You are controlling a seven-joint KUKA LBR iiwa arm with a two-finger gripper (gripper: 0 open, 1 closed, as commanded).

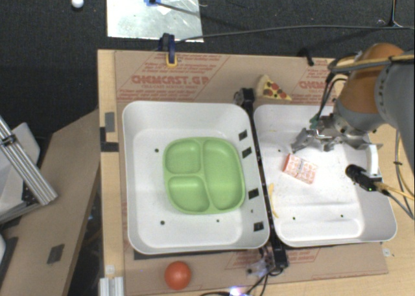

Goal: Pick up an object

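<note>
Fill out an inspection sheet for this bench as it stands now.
Surface: board bearing two white bins, left bin and right bin.
Job's things: pink packet lying in the right bin.
Clutter: green divided tray in the left bin; pizza slice toy and orange ball on the board.
Grippers: gripper above the right bin, beside the packet.
Cables: black cable behind the board.
Surroundings: foil sheet, white ball.

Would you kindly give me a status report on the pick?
Gripper over right bin, holding nothing. Pink packet just below it, untouched. Nothing in the way.
</note>
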